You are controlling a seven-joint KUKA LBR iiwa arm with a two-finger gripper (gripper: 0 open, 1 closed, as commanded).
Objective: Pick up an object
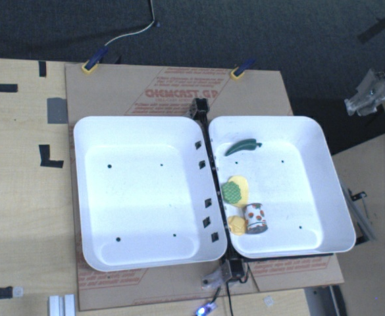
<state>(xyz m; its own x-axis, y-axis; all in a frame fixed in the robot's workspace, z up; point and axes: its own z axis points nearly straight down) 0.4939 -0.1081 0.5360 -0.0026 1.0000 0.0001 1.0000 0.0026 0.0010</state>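
Observation:
Several small objects lie in the right bin [310, 176], near its left wall. A dark green pepper-shaped piece [243, 146] sits toward the back. In front of it is a yellow and green round item [235, 191]. Close behind the front wall, a small white can with red marks [255, 218] stands beside a little yellow piece [237, 225]. A grey part that looks like my gripper [366, 95] hangs at the far right, outside the bins and well away from all the objects, with nothing visibly held.
The left bin [139, 189] adjoins the right one along a black-clipped seam [208, 176]. Both rest on a cardboard sheet [179, 94] on the wooden bench. A cable [149, 12] runs across the dark floor behind.

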